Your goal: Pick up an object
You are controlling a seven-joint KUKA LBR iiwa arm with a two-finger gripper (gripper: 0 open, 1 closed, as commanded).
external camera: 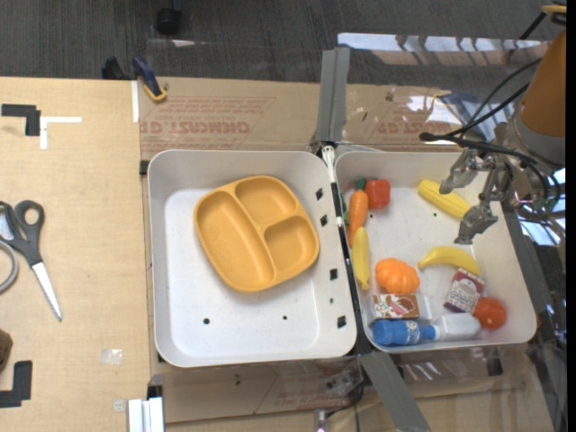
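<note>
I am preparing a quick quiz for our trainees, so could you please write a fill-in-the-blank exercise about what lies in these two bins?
1. The orange plastic divided plate has ____ compartments.
2. The divided plate lies in the ____ white bin.
3. The blue plastic bottle lies on its side along the right white bin's ____ wall.
4. The end effector is above the ____ bin.

Missing words: three; left; near; right

My bench (72, 268) is carrying two white bins side by side, left bin (162, 268) and right bin (522, 327) (touching), while scissors (34, 250) are lying near its left edge.
</note>
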